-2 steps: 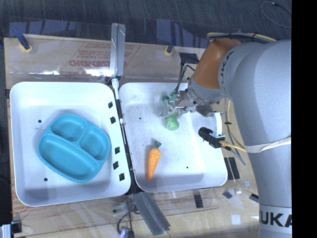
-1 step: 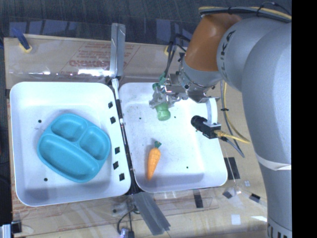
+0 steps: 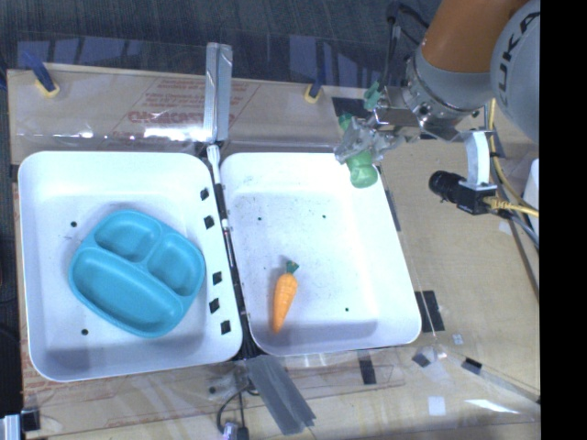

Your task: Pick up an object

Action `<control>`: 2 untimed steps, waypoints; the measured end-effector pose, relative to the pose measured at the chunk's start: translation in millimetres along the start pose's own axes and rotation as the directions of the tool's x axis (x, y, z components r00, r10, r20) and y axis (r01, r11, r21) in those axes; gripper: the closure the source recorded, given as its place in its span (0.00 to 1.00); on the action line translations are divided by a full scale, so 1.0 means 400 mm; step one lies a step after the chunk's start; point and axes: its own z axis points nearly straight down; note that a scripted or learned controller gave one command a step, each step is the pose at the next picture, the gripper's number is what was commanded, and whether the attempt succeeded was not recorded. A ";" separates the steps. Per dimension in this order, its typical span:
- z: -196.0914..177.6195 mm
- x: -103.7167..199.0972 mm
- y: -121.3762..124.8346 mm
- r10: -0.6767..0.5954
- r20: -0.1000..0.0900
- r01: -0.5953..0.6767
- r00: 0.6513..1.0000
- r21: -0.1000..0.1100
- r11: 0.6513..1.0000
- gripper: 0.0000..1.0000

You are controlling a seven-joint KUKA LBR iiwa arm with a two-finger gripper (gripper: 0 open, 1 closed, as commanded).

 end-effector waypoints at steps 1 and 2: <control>0.141 -0.108 0.100 0.000 0.000 0.000 1.000 0.002 1.000 1.00; 0.207 -0.169 0.147 -0.002 0.001 0.002 1.000 0.000 1.000 1.00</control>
